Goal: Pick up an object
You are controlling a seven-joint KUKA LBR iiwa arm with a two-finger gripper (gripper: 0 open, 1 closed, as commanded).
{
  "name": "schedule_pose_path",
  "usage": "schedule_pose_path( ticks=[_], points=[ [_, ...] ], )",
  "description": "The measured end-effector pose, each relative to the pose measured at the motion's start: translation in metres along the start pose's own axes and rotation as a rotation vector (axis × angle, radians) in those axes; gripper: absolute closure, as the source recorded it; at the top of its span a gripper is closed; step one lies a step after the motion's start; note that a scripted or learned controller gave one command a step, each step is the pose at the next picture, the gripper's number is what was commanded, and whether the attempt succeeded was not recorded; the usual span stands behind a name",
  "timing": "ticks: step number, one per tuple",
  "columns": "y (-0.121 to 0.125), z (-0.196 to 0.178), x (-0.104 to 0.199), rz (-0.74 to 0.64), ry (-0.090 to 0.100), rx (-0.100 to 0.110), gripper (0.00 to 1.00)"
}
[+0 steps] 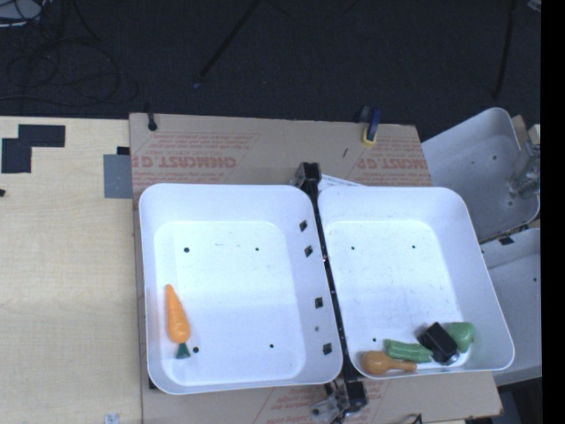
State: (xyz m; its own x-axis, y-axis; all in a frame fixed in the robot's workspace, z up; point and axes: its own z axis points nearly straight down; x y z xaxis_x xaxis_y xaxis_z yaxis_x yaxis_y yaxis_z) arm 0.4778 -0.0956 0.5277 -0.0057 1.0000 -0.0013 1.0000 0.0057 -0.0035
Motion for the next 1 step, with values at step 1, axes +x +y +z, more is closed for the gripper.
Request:
schedule_pose_path(
  ticks=[1],
  points=[
    [0.0095,0.1346,-0.0701,0.012,0.003,0.011,1.00]
  ],
)
